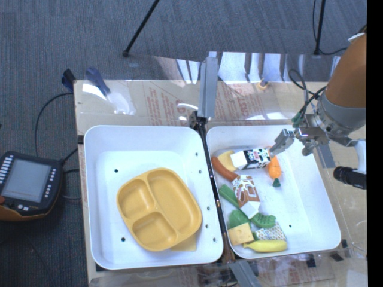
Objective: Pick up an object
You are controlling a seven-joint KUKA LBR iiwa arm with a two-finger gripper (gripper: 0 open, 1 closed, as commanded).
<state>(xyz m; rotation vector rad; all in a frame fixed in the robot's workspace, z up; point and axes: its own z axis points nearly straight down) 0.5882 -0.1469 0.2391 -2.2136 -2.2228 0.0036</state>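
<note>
The right bin [311, 220] holds several toy foods along its left side: a black-and-white carton [254, 158], an orange carrot [274, 169], a red sausage [222, 167], a brown-and-white box [246, 190], green pieces [263, 221] and a banana [267, 245]. My gripper [303, 149] hangs over the bin's upper right part, just right of the carton and the carrot. It is open, its fingers spread wide with nothing between them. One fingertip [280, 142] is close to the carton's right end.
The left bin [108, 160] holds a yellow divided plate [158, 208]. A metal post [208, 88] stands at the back between the two bins. A teach pendant [27, 184] lies on the floor to the left.
</note>
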